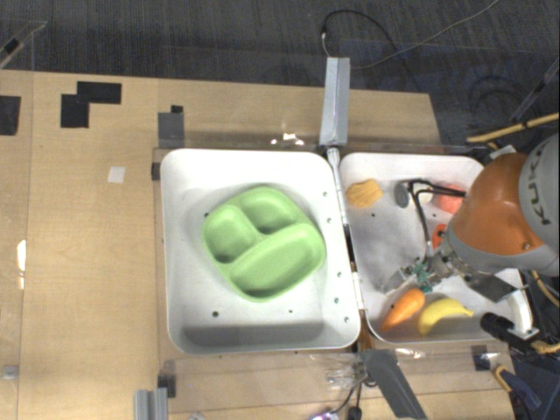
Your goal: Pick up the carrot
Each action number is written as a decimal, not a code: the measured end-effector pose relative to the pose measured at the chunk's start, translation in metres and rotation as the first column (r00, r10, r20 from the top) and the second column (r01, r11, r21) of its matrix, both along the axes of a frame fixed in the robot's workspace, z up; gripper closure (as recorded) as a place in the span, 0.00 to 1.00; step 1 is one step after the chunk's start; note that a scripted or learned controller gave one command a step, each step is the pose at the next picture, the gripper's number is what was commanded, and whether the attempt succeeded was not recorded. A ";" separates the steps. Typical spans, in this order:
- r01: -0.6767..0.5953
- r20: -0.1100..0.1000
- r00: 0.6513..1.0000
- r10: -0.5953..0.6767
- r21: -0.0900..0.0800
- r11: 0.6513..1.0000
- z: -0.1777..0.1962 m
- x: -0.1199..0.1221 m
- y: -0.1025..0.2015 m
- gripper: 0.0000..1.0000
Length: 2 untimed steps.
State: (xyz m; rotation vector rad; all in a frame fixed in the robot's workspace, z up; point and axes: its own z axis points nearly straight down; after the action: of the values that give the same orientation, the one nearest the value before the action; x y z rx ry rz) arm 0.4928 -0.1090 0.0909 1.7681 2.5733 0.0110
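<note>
Bench (pixel 79 261) of pale wood runs along your 9 o'clock side, with black markers (pixel 87 101) stuck on it near 10 o'clock. Next you meet the left bin (pixel 188 322), white and shallow. A green plate (pixel 262 241) with three compartments lies in it, turned at a slant, roughly at the bin's centre. A grey metal post (pixel 334 101) stands at 12 o'clock of the seam between the two bins.

The right bin (pixel 376 252) follows. At its 11 o'clock corner you see a small tan lump (pixel 364 192), too blurred to name. At its 6 o'clock edge lies the carrot (pixel 405 307), orange, its thin end pointing toward 8 o'clock. A banana (pixel 442 313) lies just beside it at 3 o'clock, touching or nearly so. Something red-orange (pixel 446 203) shows near 1 o'clock of the bin, half hidden behind the arm.

The arm (pixel 503 208) comes in from 3 o'clock, its orange band large over the bin's right half. The gripper (pixel 424 276) hangs just at 1 o'clock of the carrot's thick end, very near it. You cannot tell from here whether it is released or clenched. Nothing visible sits in it; the carrot rests on the bin floor.
</note>
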 end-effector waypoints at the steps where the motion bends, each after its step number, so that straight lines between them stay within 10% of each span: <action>1: -0.159 -0.003 0.987 0.159 0.003 0.987 0.000 0.000 -0.040 0.00; 2: -0.147 -0.001 0.989 0.147 -0.002 0.989 0.000 0.000 -0.005 0.00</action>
State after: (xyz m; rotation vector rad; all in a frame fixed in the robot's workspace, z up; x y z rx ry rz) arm 0.4929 -0.1135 0.0909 1.5741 2.6964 0.0095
